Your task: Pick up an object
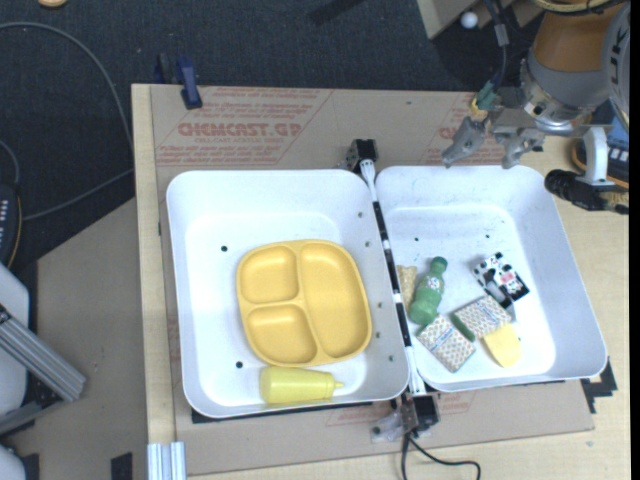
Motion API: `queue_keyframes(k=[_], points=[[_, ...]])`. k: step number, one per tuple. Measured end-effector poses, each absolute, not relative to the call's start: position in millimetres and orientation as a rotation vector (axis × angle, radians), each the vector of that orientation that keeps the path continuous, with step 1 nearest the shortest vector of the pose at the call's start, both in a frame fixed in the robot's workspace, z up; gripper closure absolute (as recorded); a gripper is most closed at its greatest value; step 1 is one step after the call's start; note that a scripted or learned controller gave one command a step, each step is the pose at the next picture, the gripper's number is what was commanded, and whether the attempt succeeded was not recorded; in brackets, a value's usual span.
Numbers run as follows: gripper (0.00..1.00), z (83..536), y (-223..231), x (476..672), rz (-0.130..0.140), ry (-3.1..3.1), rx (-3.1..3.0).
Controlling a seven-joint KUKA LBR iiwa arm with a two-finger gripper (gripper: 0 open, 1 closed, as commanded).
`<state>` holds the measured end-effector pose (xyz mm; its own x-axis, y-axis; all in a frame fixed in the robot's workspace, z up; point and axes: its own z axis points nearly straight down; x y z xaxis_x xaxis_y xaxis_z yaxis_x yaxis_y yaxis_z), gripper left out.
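Tool (492,146) hangs spread wide with nothing in it, just past the right bin's (560,213) far rim; bottle (428,291) sits inside.

Dark carpeted floor (250,28) with a grey cable (95,53); printed cardboard sheet (300,118) over the bench

Robotics lab bench (300,118) (cardboard-topped), twin white bins (200,268), trailing cables (90,58).
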<state>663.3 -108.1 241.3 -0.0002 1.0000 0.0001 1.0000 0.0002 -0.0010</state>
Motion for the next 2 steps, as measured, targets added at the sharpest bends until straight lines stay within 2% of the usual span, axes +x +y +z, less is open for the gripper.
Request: queue_keyframes(k=[1,2], points=[[0.0,224,-195,632.5,0.002,-2.219,-2.222],[0.0,124,-208,587.6,0.001,-2.22,-2.221]])
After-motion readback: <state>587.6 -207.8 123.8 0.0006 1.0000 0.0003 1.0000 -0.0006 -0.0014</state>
